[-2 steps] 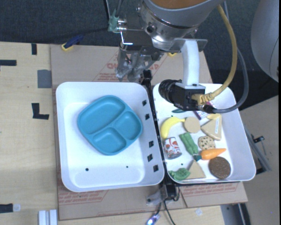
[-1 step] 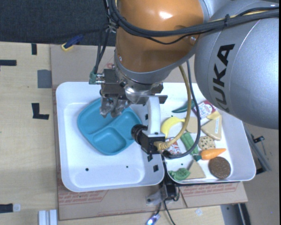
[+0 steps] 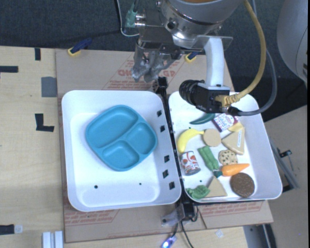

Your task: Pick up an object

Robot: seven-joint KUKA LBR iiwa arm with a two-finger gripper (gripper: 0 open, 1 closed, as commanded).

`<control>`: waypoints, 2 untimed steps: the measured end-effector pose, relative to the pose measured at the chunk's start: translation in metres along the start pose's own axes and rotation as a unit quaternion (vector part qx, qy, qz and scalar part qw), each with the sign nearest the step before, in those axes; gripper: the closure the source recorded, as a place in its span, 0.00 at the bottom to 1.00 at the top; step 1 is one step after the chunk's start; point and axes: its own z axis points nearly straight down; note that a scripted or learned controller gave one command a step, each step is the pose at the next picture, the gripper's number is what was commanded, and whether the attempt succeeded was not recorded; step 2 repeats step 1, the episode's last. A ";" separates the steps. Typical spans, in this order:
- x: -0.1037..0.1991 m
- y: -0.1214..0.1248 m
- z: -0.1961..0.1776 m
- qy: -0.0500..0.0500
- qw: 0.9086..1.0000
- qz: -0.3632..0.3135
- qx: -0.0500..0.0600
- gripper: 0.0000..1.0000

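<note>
My gripper point(image 3: 147, 70) hangs above the cardboard just beyond the far rim of the left bin point(image 3: 72, 154), close to the divide between the two bins. Nothing shows in it. In the left bin lies a blue divided plate point(image 3: 121, 137). The right bin point(image 3: 266, 154) holds several toy foods: a yellow banana point(image 3: 187, 137), a red-and-white can point(image 3: 190, 162), a green pod point(image 3: 208, 157), an orange carrot point(image 3: 234, 169), a round brown patty point(image 3: 243, 184), a cheese wedge point(image 3: 236, 138) and a purple packet point(image 3: 223, 121). All lie well in front of the gripper and to its right.
A dark green pepper point(image 3: 202, 120), a tan disc point(image 3: 212, 137), a speckled cookie point(image 3: 228, 157), a pale triangular slice point(image 3: 216, 187) and a green leaf piece point(image 3: 198, 192) also crowd the right bin. Brown cardboard point(image 3: 98, 71) lies under both bins.
</note>
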 end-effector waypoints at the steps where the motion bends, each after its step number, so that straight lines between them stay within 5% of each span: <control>1: 0.030 -0.001 0.008 -0.003 1.000 -0.002 0.007 1.00; 2: 0.030 -0.001 0.008 -0.003 1.000 -0.002 0.007 1.00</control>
